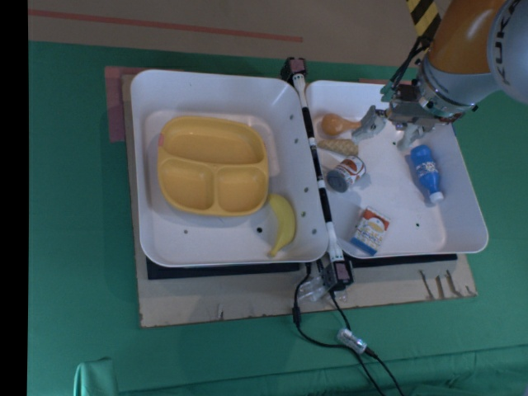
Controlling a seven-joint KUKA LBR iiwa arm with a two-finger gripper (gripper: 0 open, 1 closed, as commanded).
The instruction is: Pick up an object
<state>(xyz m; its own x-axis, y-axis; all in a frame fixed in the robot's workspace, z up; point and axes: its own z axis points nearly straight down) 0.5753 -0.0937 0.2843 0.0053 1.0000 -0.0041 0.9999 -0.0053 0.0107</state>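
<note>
Your end effector (390, 128) hangs over the far part of the right-hand bin (462, 221), its two grey fingers (369, 124) splayed wide apart and nothing between them, so it is released and carrying no load. Judging by that spread, it is poised to come down on a target rather than to lift one away. The candidates lie loose on the bin floor, scattered with gaps between them, which leaves room for fingers to straddle one piece at a time. Just to the left of the end effector sits an orange pear-shaped toy (334, 124), with a waffle cone (339, 146) just beyond and below it; the left finger is near the pear, though contact cannot be confirmed. Just beside the right finger, toward you, lies a blue bottle (426, 172) on its side. A small can (346, 174) lies below the end effector, and a snack carton (370, 230) rests well apart, near the front wall. Far to the left, the other bin (144, 221) holds a yellow divided tray (213, 165) and a banana (283, 223).
</note>
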